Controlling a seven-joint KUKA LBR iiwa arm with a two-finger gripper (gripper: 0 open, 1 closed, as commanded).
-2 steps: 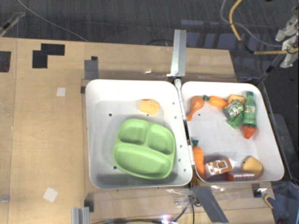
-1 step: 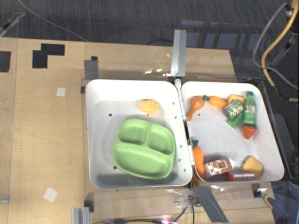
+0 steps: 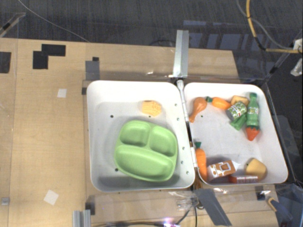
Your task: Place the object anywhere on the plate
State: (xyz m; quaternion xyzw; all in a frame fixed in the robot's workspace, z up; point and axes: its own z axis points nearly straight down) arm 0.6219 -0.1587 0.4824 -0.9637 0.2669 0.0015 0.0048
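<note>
Yellow toy food [image 3: 151,108], a small round lump, looks to me like the object meant. It lies on the floor of the left bin [image 3: 102,126], just beyond the far rim of the green plate [image 3: 142,167] and apart from it, close to the wall between the two bins. The plate is three-sectioned and lies flat in the middle of that bin with nothing on it, so the step in hand is, as I judge it, the pick itself. How the gripper is set, released or clenched, I cannot tell, and so I cannot place the lump against it; the arm reaches in from the right, so I'd expect it to cross the right bin [image 3: 274,141] first. That bin is crowded: a carrot [image 3: 220,103], a green bottle [image 3: 253,111], a small carton [image 3: 221,169] and more. To do this well, come straight down over the lump and centre on it. Keep clear of the dividing wall, close across its narrow width, and lift fully before carrying it the short way over. Any of the three sections will do, and the big near one is the safest target. Being rounded, it may roll, so release it low.
</note>
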